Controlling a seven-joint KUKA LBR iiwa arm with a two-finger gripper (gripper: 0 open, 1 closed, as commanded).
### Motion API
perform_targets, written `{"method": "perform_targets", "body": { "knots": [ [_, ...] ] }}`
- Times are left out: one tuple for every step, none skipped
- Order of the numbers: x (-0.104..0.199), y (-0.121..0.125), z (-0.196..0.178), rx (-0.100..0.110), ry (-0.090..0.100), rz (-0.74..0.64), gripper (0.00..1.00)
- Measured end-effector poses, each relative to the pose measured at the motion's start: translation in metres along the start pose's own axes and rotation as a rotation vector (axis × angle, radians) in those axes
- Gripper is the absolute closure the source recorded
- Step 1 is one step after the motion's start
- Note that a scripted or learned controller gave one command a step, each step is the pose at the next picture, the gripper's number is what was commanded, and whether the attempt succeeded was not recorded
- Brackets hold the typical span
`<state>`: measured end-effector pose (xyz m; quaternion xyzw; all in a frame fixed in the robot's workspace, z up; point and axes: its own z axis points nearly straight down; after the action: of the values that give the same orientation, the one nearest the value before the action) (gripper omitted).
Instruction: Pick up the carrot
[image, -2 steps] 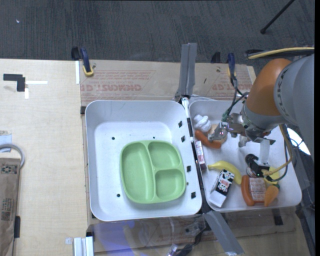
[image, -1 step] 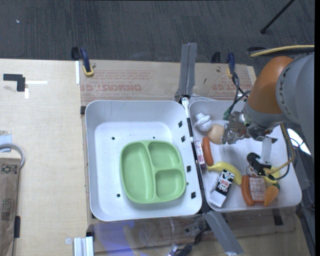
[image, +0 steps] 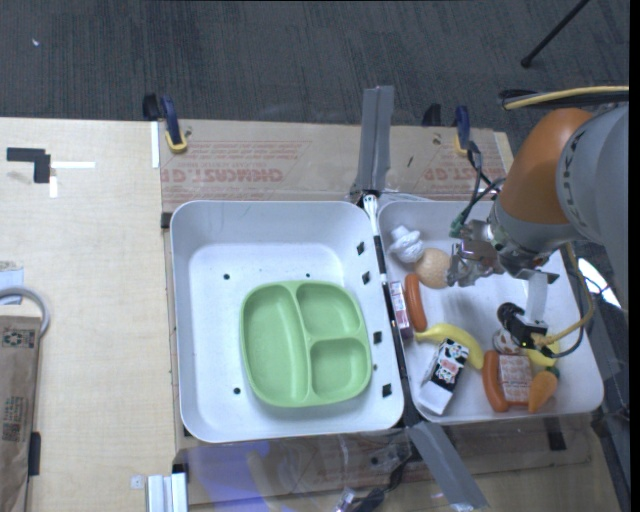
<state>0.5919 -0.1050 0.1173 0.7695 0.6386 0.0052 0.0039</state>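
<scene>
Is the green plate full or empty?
Empty. The green plate lies in the left bin with its three compartments bare.

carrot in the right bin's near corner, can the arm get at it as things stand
Probably yes. The carrot lies on top at the right bin front corner, uncovered. The gripper sits further back over that bin. The bin wall and a packaged sausage flank it, so room is tight.

The two bins (image: 190, 300) are white. The plate (image: 305, 343) with three parts is light green. The carrot (image: 541, 389) is orange. The banana (image: 450, 336) is yellow. A little carton (image: 447, 370) is white with black cow spots. A sausage (image: 414, 301) is reddish orange. A round bun (image: 433, 267) is tan. The arm (image: 575, 175) is grey with an orange band.
</scene>
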Motion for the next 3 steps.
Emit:
{"method": "perform_targets", "body": {
  "knots": [
    [0.004, -0.039, -0.033, 0.016, -0.002, -0.2, 1.0],
    [0.005, -0.096, -0.197, 0.013, -0.003, -0.326, 1.0],
    [-0.104, -0.092, -0.271, 0.013, -0.004, -0.212, 1.0]
  ]
}}
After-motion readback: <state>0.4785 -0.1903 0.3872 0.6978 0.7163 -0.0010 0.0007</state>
